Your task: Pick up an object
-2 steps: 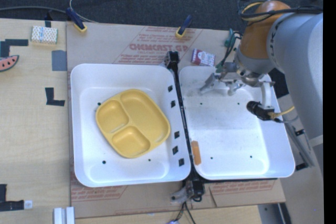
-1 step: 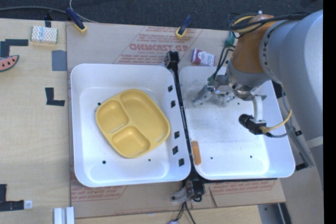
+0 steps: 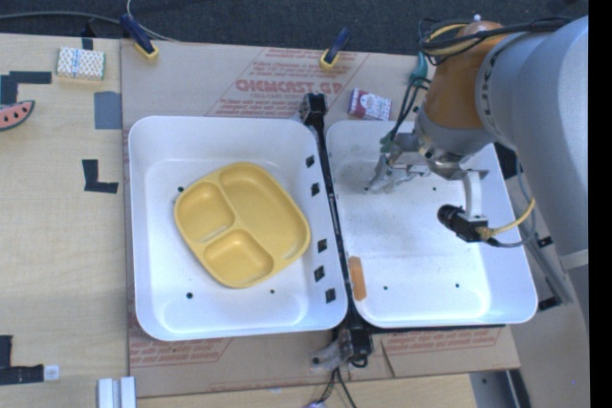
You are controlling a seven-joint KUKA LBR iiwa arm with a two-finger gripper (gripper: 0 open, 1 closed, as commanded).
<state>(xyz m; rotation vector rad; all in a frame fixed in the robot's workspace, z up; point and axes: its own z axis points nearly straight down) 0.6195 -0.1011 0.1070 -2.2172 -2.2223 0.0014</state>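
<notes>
Camera view: the gripper (image 3: pixel 382 175) hangs low over the right bin (image 3: pixel 430 291), whether spread or pressed together I cannot tell. An orange object (image 3: pixel 357 277) lies by that bin's left wall. A yellow divided tray (image 3: pixel 241 223) sits in the left bin (image 3: pixel 158 301).

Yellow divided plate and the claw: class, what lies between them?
In the camera view, between the yellow divided plate and the claw lie bare left bin floor, the black divider joining the bins, then bare right bin floor.

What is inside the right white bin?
An orange object lies by the right bin's left wall. The gripper hangs above it; the arm covers the far right corner.
</notes>
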